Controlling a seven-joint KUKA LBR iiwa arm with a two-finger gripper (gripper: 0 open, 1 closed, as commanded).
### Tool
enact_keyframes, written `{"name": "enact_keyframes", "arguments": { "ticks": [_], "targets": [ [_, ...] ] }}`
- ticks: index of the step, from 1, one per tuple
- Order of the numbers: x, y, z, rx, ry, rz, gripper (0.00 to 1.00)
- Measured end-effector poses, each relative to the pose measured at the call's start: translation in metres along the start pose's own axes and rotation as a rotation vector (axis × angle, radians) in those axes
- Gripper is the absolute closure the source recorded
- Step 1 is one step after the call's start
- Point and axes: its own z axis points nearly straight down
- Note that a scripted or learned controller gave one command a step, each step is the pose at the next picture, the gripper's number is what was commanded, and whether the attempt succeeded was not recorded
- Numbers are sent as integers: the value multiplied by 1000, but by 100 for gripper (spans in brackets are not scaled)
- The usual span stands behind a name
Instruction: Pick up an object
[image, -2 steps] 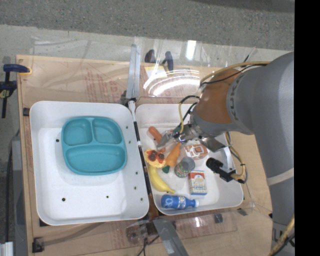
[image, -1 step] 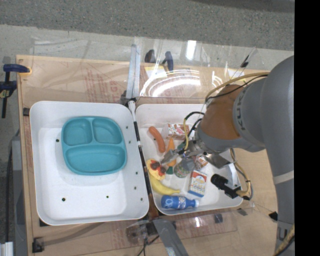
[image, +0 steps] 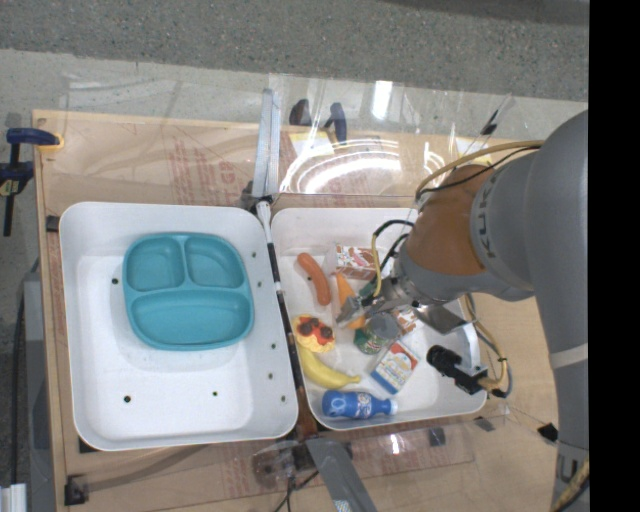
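My gripper hangs low in the middle of the right bin, among the objects. Just left of it lie an orange carrot and a brown sausage. A green can sits directly under the wrist, partly hidden by it. A snack packet lies behind the gripper. In front are a yellow banana, a red and yellow toy, a small carton and a blue bottle. Nothing can be seen held.
The left bin holds a teal divided plate. A metal rail runs behind the gap between the bins. The arm covers the right bin's right side. A blue clamp sits at the bench's left edge.
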Motion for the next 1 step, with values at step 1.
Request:
{"name": "enact_keyframes", "arguments": {
  "ticks": [1],
  "targets": [
    [28,54,-96,-4,2,58,100]
  ]
}}
